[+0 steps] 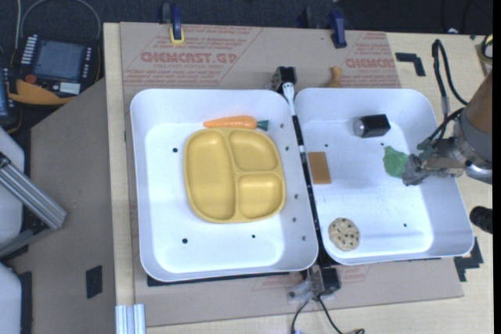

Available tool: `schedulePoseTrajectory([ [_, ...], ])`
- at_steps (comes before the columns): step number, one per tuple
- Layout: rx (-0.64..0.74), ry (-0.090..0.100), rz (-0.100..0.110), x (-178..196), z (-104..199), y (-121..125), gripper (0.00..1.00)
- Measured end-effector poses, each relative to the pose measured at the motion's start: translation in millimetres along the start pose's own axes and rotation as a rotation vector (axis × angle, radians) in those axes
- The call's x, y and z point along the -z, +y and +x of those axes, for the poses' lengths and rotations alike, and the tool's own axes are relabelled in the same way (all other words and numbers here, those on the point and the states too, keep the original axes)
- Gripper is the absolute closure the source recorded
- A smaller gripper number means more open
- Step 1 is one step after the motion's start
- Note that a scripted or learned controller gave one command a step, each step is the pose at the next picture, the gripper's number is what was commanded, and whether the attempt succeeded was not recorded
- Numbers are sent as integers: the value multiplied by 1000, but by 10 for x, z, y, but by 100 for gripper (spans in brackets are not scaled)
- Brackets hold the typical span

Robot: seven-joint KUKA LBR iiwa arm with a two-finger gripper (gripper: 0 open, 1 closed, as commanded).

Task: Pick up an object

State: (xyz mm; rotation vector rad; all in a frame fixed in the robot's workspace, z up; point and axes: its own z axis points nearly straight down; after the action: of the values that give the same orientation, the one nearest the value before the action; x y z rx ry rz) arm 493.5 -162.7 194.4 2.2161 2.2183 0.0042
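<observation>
Table: brown board with red lettering along its far edge. Directly on it, two shallow white bins side by side and touching: left bin toward the left edge, right bin toward the right edge. Two blue clamps grip the far edge.

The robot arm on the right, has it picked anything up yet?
Not yet, it seems. The gripper is down in the right bin, beside a green object; whether it grips it is unclear. Nothing looks lifted. The cookie lies untouched.
</observation>
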Motion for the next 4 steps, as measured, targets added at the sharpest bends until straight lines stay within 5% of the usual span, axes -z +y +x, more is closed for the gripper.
schedulePoseTrajectory([
  [1,0,0,0,532,-4,17,100],
  [4,5,3,3,436,1363,734,100],
])
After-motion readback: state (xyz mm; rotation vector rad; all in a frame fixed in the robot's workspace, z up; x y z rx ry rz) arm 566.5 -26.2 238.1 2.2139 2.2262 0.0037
